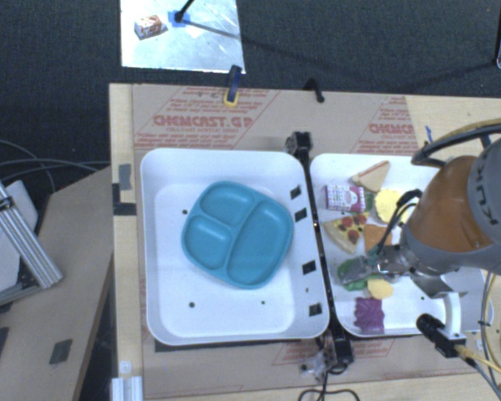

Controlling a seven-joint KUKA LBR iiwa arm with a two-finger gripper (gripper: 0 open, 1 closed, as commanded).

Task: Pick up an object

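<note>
Jaws: state cannot be told | two-finger gripper (369, 266) low in right white bin (451, 328), at green toy food piece (351, 268) | step: closing in to grasp | next: clamp, lift straight.

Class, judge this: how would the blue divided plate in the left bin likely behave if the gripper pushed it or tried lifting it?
The blue divided plate looks like moulded plastic, so probably stiff and light. Lying flat on the left bin, it would likely slide, not roll. Its low rounded rim offers two fingers little purchase.
</note>
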